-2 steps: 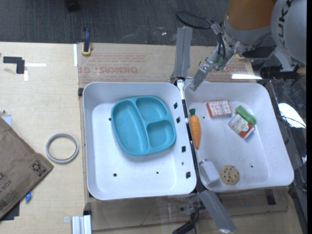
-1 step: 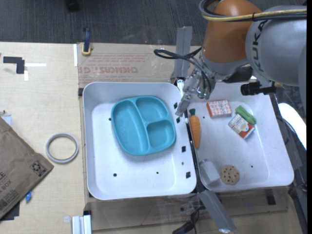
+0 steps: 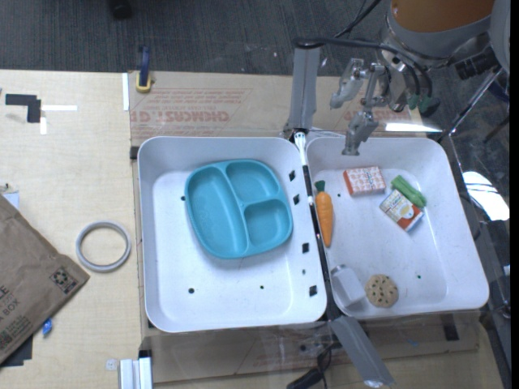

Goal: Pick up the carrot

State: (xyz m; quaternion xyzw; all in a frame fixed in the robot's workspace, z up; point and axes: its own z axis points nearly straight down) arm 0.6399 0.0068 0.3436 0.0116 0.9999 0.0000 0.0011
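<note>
Camera view shows a small, light, smooth carrot (image 3: 324,215) by the right bin's wall, best pinched at its fat middle; the hand (image 3: 354,140) hangs empty, open or closed I cannot tell.

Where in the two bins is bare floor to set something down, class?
Left bin: free strip between the blue plate and its front wall. Right bin: bare middle between carrot, cookie and carton. Crowded around the pink box.
</note>
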